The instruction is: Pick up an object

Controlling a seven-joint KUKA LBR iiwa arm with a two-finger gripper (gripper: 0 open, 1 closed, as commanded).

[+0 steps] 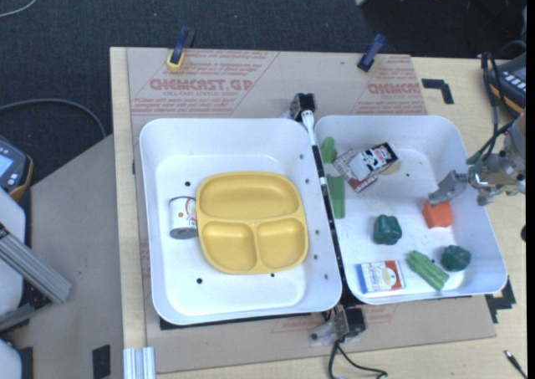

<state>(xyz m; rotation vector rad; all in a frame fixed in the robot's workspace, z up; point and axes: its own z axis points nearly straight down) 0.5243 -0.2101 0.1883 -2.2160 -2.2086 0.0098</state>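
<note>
The right bin [435, 139] holds several small items. An orange block [438, 215] lies near its right wall. My gripper [448, 186] reaches in from the right and hangs just above and beside that block, with nothing visibly held. A dark green pepper [386, 229] sits mid-bin. A white and red carton [368, 164] lies tilted toward the back. A long green vegetable [335, 193] rests along the left wall, with a smaller green piece [328, 150] behind it. A dark green lump [456, 258], a light green piece [426, 270] and a small picture box [380, 277] line the front.
The left bin [159, 151] holds a yellow divided plate [251, 221] and a small can [182, 217] lying to its left. Clamps [177, 49] [371, 53] pin the cardboard sheet at the back. Cables and a connector [347, 323] sit at the front between the bins.
</note>
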